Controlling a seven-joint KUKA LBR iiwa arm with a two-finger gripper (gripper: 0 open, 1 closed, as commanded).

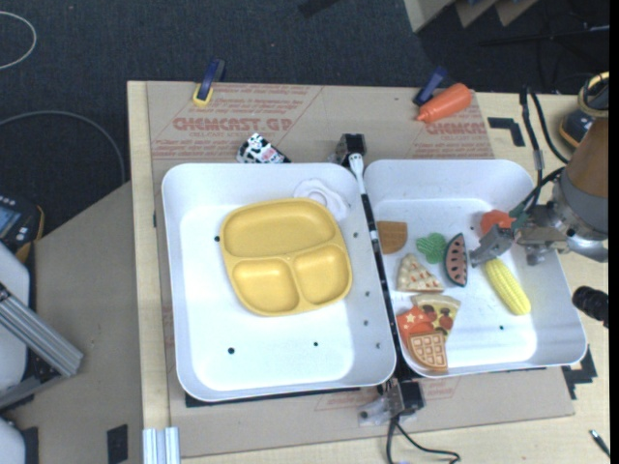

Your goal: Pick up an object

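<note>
2 white bins on cardboard-topped bench

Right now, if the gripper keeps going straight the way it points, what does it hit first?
The gripper points left across the right bin, so the watermelon slice probably comes first. From above, its height is unclear; the corn lies just beside its path.

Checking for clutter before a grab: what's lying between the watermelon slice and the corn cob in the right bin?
In the camera view, nothing lies between the watermelon slice and the corn cob: only bare white floor of the right bin. The gripper hangs just above that gap.
</note>
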